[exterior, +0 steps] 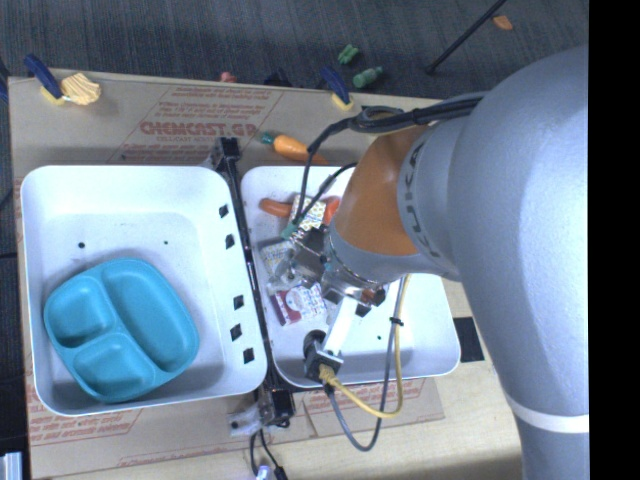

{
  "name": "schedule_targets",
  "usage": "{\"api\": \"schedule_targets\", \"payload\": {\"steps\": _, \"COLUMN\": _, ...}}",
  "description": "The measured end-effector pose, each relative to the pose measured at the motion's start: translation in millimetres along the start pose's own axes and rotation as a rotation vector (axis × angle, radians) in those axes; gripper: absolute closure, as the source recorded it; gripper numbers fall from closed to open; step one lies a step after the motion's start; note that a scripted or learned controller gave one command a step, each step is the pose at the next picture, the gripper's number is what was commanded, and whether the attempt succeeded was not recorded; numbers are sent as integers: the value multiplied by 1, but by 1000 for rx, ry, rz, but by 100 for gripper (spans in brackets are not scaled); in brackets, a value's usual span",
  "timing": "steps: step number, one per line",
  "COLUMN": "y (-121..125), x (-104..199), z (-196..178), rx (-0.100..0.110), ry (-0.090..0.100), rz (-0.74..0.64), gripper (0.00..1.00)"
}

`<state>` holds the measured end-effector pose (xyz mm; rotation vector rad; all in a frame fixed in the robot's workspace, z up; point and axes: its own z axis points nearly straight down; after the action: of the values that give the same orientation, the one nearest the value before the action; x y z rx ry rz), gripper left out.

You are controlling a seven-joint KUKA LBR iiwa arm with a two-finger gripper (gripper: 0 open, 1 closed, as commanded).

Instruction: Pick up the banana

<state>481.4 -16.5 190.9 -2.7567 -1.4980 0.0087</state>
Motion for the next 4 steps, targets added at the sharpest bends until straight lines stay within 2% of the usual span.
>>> {"api": "schedule_targets", "payload": {"steps": 1, "y": 45, "x": -80, "z": -27, "rx": -3, "ry": 1, "rz": -173, "gripper": 0}}
{"api": "schedule_targets", "payload": {"steps": 2, "y": 8, "x": -17, "z": 0, "rx": -1, "ry": 1, "rz": -366, "gripper": 0}}
{"api": "schedule_targets", "payload": {"steps": 3, "y": -22, "x": 25, "z": 0, "rx": -1, "ry": 3, "rz": 230, "gripper": 0}}
{"api": "schedule_targets", "payload": {"steps": 4, "y": -8, "x": 1, "z": 0, "rx": 1, "ry": 1, "rz": -59, "gripper": 0}}
